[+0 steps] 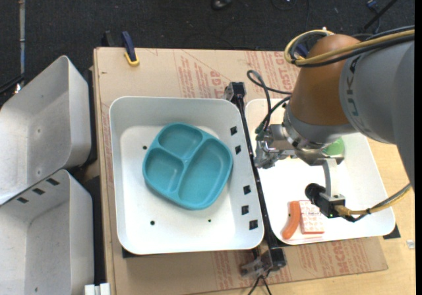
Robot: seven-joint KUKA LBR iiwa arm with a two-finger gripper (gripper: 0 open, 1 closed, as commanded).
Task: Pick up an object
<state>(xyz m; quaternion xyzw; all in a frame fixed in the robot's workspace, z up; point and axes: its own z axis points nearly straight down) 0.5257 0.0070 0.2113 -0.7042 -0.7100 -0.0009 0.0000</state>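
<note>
A teal divided plate (pixel 188 165) lies in the left bin (pixel 125 115). In the right bin (pixel 376 175), an orange carrot-shaped piece (pixel 291 220) and a red-and-white box (pixel 310 217) sit near the front edge. A green object (pixel 336 148) peeks out from under the arm. My gripper (pixel 270 153) hangs over the left side of the right bin, close to the divider, with the wrist covering most of it from above.
The grey arm with its orange band (pixel 323 82) covers the back of the right bin. A black cable fitting (pixel 322 197) hangs just above the box. Spare white bins (pixel 39 122) stand off the bench at the left.
</note>
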